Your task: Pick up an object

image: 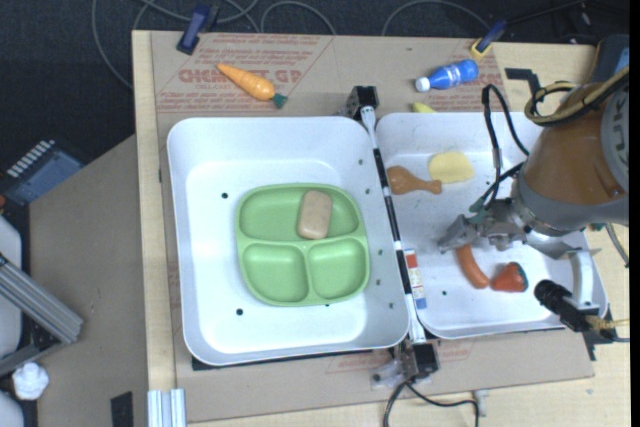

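Gripper (470,230) low in right bin (440,315), finger state cannot tell. Sausage (472,267) just at its 6 o'clock, red piece (508,278) beside; drumstick (412,181) at 11. Cardboard print partly readable: "GIGA…GR".

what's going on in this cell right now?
The KUKA arm reaches in from the right, its hand low in the right bin, just above an orange sausage-like toy. A red piece, a drumstick toy and a yellow piece lie nearby; nothing looks lifted yet. In the left bin, a green divided plate holds a tan block in its top section. A toy carrot and a blue bottle lie on the bench behind the bins.
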